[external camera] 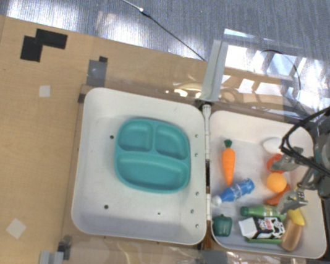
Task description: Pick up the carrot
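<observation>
I am hovering my end effector point(295, 197) over the right side of the right bin point(231, 243) (whether it is wide or narrow I cannot tell), while the carrot point(228, 162) is lying well apart to its left, near the bin's left wall, just above a blue bottle point(234, 191).

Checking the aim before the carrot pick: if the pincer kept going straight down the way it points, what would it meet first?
Probably the orange ball or the bin floor beside it, not the carrot, which lies further left in the right bin. The pincer hangs near the ball, though depth is hard to judge.
</observation>
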{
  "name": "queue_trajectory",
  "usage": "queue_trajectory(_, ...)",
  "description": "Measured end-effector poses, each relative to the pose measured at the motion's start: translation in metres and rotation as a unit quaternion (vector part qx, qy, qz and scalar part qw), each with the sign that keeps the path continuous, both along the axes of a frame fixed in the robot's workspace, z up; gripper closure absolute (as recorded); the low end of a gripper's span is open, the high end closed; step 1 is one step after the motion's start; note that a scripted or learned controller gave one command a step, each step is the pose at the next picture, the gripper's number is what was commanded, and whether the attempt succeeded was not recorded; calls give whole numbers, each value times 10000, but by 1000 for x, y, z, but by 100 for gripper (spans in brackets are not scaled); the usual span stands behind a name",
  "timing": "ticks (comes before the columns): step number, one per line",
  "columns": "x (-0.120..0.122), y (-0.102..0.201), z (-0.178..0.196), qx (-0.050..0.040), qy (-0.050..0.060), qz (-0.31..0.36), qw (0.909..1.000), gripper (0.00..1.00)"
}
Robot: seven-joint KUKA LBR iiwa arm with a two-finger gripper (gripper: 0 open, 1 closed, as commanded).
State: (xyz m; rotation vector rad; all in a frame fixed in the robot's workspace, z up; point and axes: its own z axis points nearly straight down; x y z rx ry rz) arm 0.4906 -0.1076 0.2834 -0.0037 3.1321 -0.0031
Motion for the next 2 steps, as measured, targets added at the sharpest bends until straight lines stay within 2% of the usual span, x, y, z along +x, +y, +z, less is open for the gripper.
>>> queue_trajectory(1,43,-10,-163,19,64,114,9999,0)
queue_trajectory(2,37,19,-193,5,-37,-640,9979,0)
